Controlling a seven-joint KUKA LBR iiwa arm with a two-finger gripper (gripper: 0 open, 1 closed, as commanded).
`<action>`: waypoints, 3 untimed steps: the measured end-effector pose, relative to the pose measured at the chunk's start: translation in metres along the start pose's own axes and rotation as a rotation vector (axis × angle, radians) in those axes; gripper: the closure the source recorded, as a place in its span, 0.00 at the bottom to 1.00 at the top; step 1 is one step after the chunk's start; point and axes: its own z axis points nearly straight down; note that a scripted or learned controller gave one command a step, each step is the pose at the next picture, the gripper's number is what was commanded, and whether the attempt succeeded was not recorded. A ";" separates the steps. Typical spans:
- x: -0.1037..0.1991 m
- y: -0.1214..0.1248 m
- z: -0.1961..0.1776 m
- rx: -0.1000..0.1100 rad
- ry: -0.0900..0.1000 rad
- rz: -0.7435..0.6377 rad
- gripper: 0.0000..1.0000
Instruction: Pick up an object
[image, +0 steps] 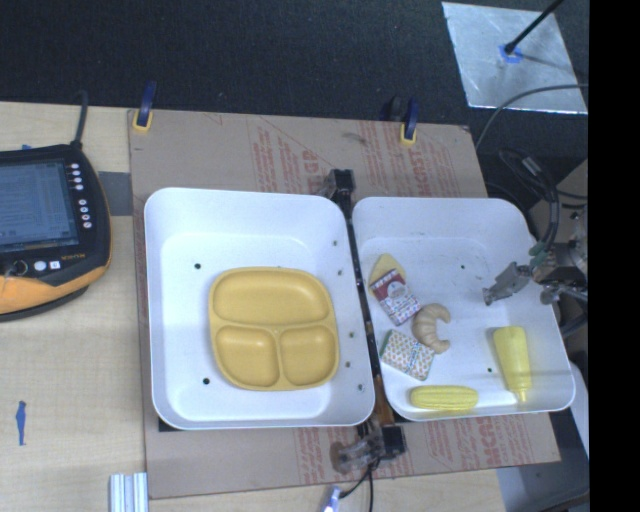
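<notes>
A: You have open floor in the far half of the right bin (440, 215); the left bin (170, 300) holds a tray (272, 326).

B: The croissant (433, 326) lies mid-bin, the bottle (511, 360) near right. The gripper (505, 284) hovers by the right wall, holding nothing; I cannot tell its opening.

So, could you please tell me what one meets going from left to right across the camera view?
Orange-edged tablet controller → yellow three-compartment plastic tray in the left white bin → tan toy croissant → yellow squeeze bottle → grey two-finger gripper.
</notes>
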 end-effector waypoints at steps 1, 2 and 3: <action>-0.017 -0.013 0.124 0.001 0.000 0.000 0.00; -0.017 0.030 -0.003 -0.003 -0.001 0.000 0.00; -0.017 -0.040 0.015 0.000 -0.001 0.001 0.00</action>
